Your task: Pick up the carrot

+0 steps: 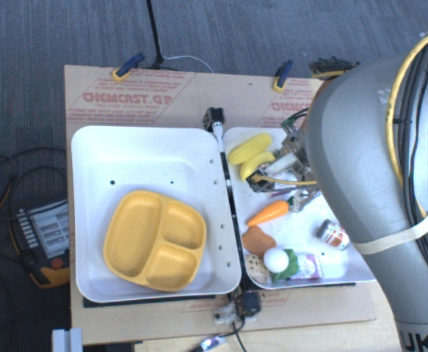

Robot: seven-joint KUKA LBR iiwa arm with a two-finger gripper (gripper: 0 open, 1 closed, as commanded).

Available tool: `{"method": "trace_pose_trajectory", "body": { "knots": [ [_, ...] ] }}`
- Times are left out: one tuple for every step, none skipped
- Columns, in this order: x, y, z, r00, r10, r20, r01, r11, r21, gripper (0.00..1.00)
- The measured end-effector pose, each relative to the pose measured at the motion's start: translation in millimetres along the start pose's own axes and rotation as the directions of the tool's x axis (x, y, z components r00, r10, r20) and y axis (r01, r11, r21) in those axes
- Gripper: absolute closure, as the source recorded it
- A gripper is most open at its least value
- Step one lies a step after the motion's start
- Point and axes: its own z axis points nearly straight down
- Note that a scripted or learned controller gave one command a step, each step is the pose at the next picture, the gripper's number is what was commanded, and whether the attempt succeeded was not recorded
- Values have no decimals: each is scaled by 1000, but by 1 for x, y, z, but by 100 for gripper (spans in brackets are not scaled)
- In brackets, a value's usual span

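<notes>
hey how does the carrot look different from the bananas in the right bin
The carrot is orange and tapers to a point, while the bananas are yellow, thicker and blunt-ended. The carrot is a single piece; the bananas are a small bunch. The carrot lies near the middle of the right bin, the bananas nearer its far end. Both lie slanted the same way, close to the divider between the bins.

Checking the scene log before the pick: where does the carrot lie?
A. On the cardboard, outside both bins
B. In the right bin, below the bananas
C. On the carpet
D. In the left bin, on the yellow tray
B: the carrot lies in the right bin, below the bananas.
</notes>
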Motion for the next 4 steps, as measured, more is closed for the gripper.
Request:
{"method": "trace_pose_trajectory", "body": {
  "knots": [
    [-58,-14,-3,997,-81,-14,81,997,-10,0],
    [-78,-89,-91,979,203,20,-204,979,11,0],
    [-104,-50,-11,979,204,2,-204,979,3,0],
    [-55,-28,5,979,204,15,-204,979,7,0]
  ]
}}
